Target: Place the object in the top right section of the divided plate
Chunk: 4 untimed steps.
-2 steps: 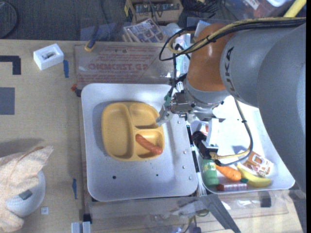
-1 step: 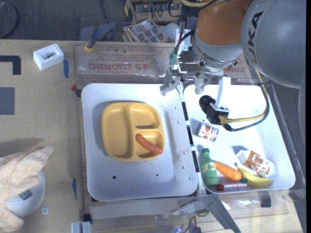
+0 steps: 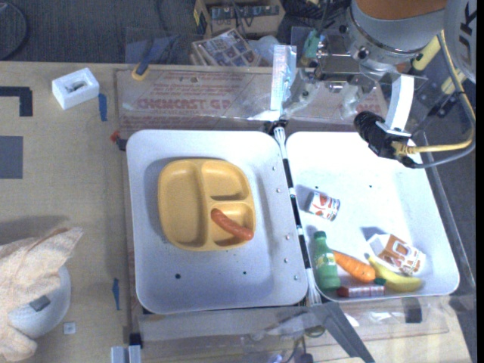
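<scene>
While the arm (image 3: 401, 13) sits up at the back right corner, above the far edge of the right bin (image 3: 423, 203), your plate (image 3: 204, 203) is in the left bin (image 3: 151, 278), down and to the left of it. A sausage (image 3: 231, 224) lies in the plate's lower right section, long axis slanting toward the near right; the top right section looks bare. Loose items, can (image 3: 323, 205), carrot (image 3: 354, 266), bottle (image 3: 326, 261), banana (image 3: 395, 277), lie in the right bin, nearer the arm. You can't tell the gripper's state from this view.

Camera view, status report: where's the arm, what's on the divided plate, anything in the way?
Gripper above right bin's far edge. Sausage lies in yellow divided plate's lower right section; top right section bare. Path looks clear.
</scene>
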Each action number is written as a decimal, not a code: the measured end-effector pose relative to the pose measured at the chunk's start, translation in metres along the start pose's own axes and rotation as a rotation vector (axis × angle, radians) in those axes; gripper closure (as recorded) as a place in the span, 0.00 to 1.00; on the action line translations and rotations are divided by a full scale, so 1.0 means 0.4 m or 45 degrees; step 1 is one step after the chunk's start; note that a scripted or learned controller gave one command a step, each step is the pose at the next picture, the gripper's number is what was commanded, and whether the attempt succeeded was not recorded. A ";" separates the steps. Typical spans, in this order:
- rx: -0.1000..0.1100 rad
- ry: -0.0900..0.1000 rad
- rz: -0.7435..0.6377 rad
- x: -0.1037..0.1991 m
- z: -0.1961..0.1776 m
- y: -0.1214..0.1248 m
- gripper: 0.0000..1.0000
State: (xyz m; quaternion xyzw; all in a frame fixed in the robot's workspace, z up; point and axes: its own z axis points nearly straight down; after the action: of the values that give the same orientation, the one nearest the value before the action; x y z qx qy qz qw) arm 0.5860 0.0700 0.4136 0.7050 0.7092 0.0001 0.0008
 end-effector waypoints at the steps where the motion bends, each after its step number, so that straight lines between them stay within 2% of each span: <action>1: -0.006 -0.002 -0.358 -0.110 -0.049 0.048 0.00; 2: -0.003 -0.001 -0.975 -0.126 -0.058 0.037 0.00; 4: -0.012 -0.009 -1.739 -0.251 -0.060 0.148 0.00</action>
State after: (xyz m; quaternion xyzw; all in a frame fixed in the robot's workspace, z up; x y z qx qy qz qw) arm 0.6458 -0.0302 0.4376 0.0992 0.9951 0.0004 0.0060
